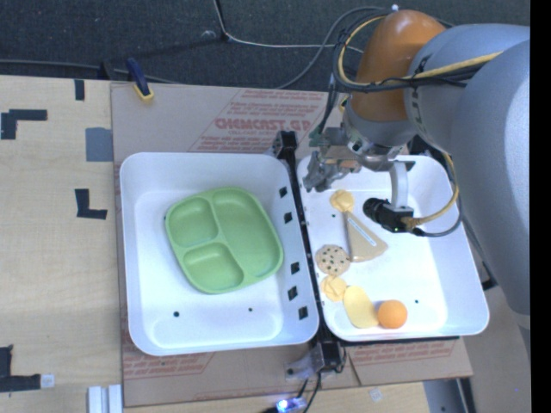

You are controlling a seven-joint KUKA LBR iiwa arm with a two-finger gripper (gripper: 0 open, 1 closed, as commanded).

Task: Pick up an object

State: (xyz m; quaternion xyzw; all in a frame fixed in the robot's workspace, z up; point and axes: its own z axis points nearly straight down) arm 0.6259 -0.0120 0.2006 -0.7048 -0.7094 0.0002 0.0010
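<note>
Camera view: the hand (331, 169) hovers over the right bin's (448, 312) far left corner; whether it is open or closed, I cannot tell. Nearest is a small yellow piece (343, 200). The hand could hit the bin wall and miss.

Pale wood bench (43, 256), cardboard sheet (250, 114) on it, dark carpet (129, 11) behind

I read one marking: red printed lettering, apparently "CHEMCAST", on the brown cardboard sheet (250, 119) under the bins. Smaller lines beneath it were illegible.
</note>
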